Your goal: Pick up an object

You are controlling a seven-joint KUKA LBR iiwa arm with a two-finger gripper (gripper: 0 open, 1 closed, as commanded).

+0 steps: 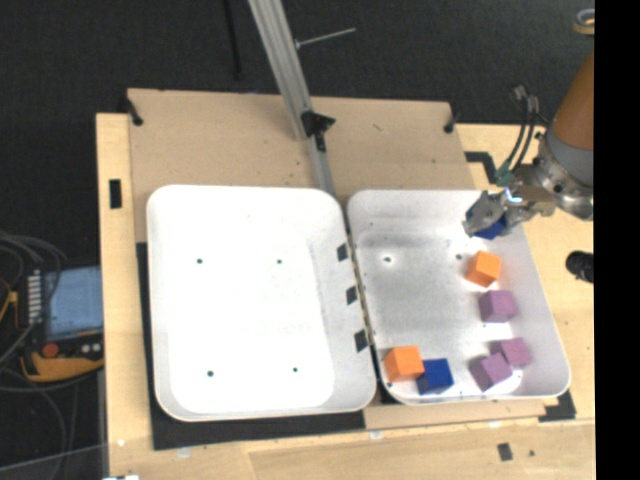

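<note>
Now the gripper [492, 218] hangs over the right bin's [420, 278] far edge, fingers clenched on a blue block [489, 230].

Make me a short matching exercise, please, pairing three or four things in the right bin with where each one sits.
Things:
1. hand
2. blue cube
3. upper orange cube
4. lower orange cube

Places:
A. near the bin's front edge, right of an orange cube
B. over the bin's far right corner
C. just below the hand, above the purple blocks
D. front left of the bin, beside the divider

Pairs: 1-B, 2-A, 3-C, 4-D
</note>
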